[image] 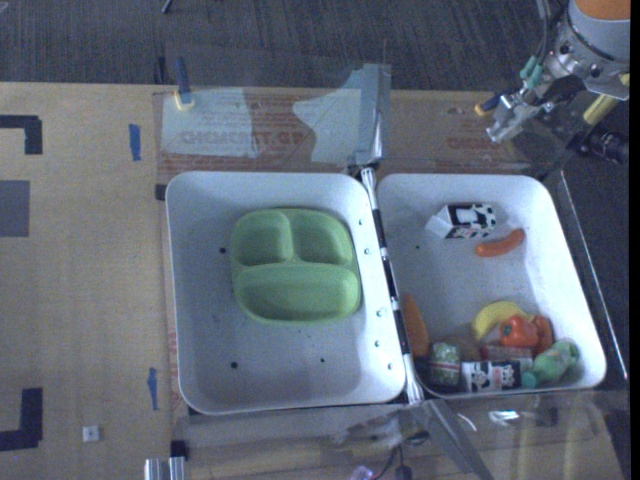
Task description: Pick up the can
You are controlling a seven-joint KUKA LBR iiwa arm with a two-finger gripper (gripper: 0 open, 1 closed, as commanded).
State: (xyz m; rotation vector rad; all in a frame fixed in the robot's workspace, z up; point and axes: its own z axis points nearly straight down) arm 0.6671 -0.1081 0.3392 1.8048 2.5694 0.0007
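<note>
While the pincer (pixel 512 108) hangs well above the right bin (pixel 570 258), open or shut I cannot tell, the can (pixel 444 364) sits at that bin's near wall; descend straight, avoiding the neighbouring carrot (pixel 415 325)

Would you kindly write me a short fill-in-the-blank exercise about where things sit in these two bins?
1. The green divided plate lies in the ____ bin.
2. The hot dog lies in the ____ bin.
3. The gripper hangs beyond the far ____ corner of the right bin.
4. The can stands along that bin's ____ wall.

Missing words: left; right; right; near
</note>
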